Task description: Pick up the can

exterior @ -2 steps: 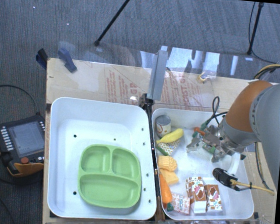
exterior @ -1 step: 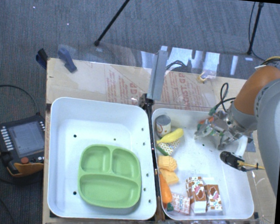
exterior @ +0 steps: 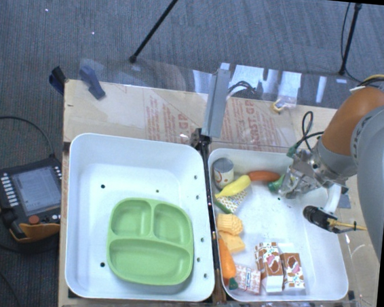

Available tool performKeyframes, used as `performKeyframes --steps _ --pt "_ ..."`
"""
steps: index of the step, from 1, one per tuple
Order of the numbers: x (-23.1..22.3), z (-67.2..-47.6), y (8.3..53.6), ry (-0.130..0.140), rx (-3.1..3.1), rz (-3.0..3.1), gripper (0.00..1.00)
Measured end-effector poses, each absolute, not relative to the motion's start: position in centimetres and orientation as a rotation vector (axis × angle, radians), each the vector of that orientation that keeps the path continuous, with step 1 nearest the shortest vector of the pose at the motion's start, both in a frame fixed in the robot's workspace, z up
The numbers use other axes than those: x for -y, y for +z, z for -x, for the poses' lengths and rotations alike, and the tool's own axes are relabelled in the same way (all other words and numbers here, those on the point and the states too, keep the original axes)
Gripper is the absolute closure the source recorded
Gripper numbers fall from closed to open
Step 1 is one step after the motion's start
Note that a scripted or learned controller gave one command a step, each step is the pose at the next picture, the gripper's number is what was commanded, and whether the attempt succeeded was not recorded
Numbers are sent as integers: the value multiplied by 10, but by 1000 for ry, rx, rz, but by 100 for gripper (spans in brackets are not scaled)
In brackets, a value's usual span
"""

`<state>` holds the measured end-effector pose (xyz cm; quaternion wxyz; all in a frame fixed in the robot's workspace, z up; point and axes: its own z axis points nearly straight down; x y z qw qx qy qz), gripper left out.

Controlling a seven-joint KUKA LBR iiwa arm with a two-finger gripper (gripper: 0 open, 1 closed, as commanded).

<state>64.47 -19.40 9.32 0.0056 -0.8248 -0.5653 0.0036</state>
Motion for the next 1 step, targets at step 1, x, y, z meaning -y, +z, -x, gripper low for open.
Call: performKeyframes --steps 1 --pt "196 -641 91 26 1762 2578 0"
